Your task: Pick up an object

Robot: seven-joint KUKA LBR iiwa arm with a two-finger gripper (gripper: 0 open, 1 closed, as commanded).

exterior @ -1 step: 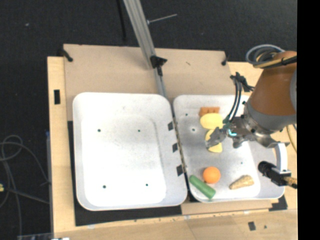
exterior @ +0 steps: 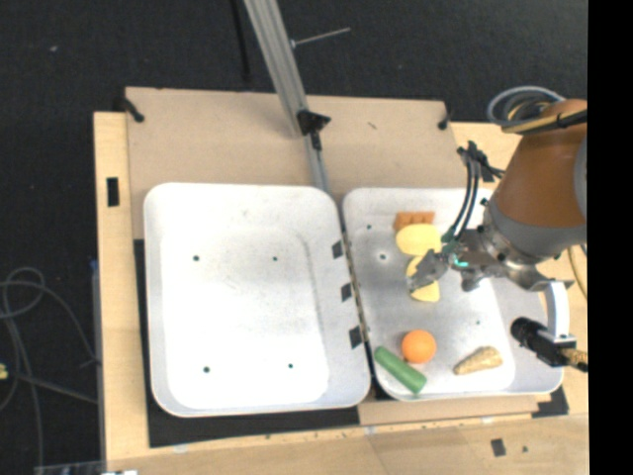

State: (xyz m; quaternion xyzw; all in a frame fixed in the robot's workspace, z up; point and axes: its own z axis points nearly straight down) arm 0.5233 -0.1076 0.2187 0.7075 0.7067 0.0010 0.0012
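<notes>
My gripper [exterior: 433,267] hangs low over the middle of the right bin [exterior: 514,384], at the end of the grey arm with the orange band [exterior: 542,171]. Directly under and beside it lies a small yellow piece [exterior: 426,291]. A larger yellow rounded object [exterior: 416,237] sits just above it, touching an orange block [exterior: 414,219] near the bin's far wall. Toward the front of the same bin lie an orange ball [exterior: 418,346], a green cylinder [exterior: 400,371] and a tan wedge [exterior: 478,361].
The left bin [exterior: 158,265] stands beside the right one, separated by a narrow divider with black clips [exterior: 348,290]. A slanted metal rail [exterior: 282,62] rises behind the bins. Cables and a black fitting [exterior: 539,339] sit at the right bin's edge.
</notes>
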